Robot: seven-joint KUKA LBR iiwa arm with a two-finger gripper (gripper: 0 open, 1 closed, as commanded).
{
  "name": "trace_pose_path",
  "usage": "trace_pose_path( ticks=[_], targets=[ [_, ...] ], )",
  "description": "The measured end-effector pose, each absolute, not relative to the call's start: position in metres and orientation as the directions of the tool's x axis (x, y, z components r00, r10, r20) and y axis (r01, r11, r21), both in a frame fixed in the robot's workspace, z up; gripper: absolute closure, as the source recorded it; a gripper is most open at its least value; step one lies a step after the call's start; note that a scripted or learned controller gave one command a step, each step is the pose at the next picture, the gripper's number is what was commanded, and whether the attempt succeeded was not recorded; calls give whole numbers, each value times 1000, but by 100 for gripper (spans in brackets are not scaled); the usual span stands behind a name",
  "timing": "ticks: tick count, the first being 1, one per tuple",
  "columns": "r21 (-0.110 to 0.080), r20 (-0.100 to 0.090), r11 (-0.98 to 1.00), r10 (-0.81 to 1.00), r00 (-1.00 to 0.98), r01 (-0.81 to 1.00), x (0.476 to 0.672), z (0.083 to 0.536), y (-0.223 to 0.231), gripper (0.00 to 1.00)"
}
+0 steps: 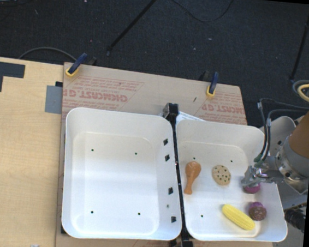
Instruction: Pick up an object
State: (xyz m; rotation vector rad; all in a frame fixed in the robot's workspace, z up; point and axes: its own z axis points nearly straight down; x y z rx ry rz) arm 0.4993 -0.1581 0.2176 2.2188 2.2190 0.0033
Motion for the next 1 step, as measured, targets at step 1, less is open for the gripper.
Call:
trace_pose_path(
  ticks=[1],
  targets=[
    [-1,1,4,1000,-4,1000,503,209,-106,100]
  ],
)
